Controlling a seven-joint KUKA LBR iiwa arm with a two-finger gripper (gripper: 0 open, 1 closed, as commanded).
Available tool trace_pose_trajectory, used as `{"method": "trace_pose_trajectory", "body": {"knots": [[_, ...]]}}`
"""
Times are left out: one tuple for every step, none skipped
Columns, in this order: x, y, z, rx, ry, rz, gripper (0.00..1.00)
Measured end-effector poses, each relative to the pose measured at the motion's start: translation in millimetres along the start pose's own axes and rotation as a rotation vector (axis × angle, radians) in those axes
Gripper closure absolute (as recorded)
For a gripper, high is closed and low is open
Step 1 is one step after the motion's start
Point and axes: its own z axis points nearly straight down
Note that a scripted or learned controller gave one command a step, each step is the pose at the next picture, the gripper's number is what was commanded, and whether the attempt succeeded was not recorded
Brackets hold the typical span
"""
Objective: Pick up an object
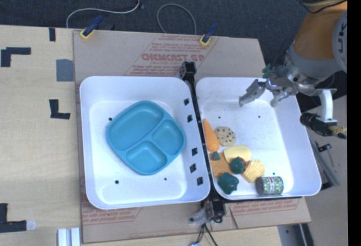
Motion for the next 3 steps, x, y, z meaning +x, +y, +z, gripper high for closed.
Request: {"method": "trace_pose_trajectory", "body": {"knots": [[-0.1,-79.9,111.9,0.015,0.004,0.004,0.00],[23.0,-99.1,148.3,-0.009,-0.005,0.003,0.00],[23.6,-96.6,135.4,-0.011,-0.002,0.002,1.00]]}}
